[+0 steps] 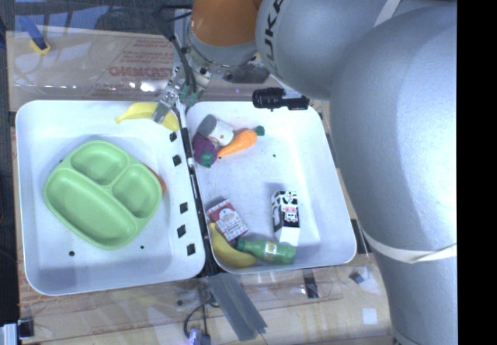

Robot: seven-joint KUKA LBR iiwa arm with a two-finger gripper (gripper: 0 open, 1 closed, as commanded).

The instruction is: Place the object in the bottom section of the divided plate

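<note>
You see the gripper (166, 106) low over the upper edge of the left bin (46, 273), right at a yellow banana (140, 112) lying there. You cannot tell whether the claw is spread or pinching it. The green divided plate (101, 192) sits mid-bin, apart from the banana, with something orange-red peeking from under its right rim. In the right bin (330, 180) you find a carrot (237, 142), a purple item (205, 151), a second banana (229, 254), a green bottle (268, 249), a cow-print carton (286, 215) and a small red box (228, 220).
</note>
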